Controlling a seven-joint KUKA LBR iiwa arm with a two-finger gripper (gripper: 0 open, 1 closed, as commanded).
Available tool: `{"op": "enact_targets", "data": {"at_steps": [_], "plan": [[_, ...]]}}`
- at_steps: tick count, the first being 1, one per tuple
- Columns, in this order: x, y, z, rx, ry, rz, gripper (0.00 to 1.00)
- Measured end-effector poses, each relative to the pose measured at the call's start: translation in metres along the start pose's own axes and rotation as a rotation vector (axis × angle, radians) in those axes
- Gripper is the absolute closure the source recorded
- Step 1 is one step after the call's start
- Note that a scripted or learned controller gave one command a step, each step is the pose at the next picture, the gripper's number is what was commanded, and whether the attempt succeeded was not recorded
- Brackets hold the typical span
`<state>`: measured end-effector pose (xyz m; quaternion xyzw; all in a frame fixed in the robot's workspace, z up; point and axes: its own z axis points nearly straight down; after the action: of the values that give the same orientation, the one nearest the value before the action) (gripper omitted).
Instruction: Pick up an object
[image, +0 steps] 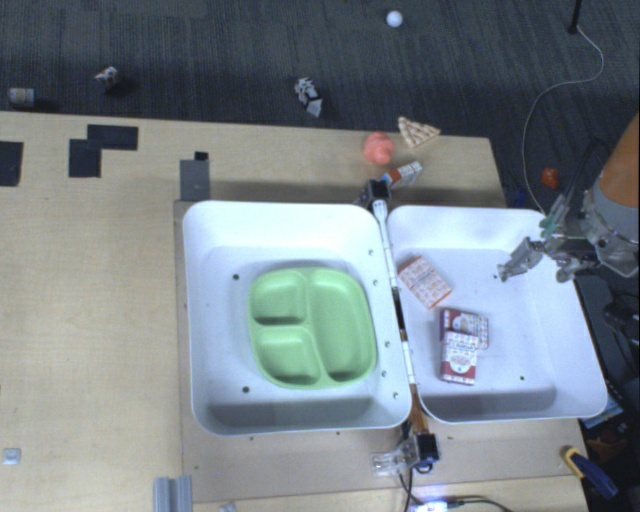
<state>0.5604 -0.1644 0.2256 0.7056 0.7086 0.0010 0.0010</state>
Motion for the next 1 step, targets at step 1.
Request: {"op": "enact_targets", "data": {"at_steps": [1], "plan": [[-0.0031, -0.0552, 0.1137, 0.002, 0.000, 0.002, 0.00]]}}
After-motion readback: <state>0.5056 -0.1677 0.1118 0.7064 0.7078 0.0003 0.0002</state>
